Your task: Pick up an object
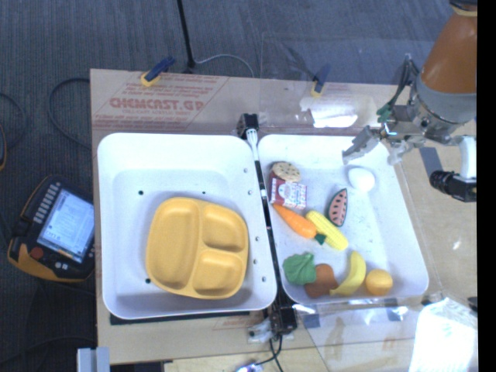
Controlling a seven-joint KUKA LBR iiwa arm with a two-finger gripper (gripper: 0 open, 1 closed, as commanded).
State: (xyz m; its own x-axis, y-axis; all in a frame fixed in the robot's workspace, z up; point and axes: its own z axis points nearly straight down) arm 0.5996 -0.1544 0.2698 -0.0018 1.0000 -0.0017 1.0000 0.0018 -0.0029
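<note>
The gripper [377, 144] hung over the far right part of the right bin [411, 231], its two grey fingers [358, 147] spread apart and nothing held between them. Closest to it lay a white egg [361, 178], just below the fingertips in the picture and apart from them. A little further down and to the left stood a watermelon slice [337, 206], and beyond that a yellow corn cob [328, 231] lay touching an orange carrot [294, 220]. To the left of the gripper, against the bin's left wall, a round cookie [285, 170] rested above a red and white packet [288, 195], the two touching. Farthest from the gripper within that bin, along the near edge, sat a green broccoli piece [299, 268], a brown item [319, 279] whose kind could not be made out, a banana [352, 274] and a lemon-like yellow fruit [379, 282], crowded close together. Well away to the gripper's left, the left bin [124, 169] held a yellow divided plate [198, 246] lying flat. Behind the gripper, the orange band [457, 49] of the arm rose toward the picture's upper right. Farthest off, left of both bins, a handheld control pendant [58, 227] lay on the dark carpet [77, 22].
</note>
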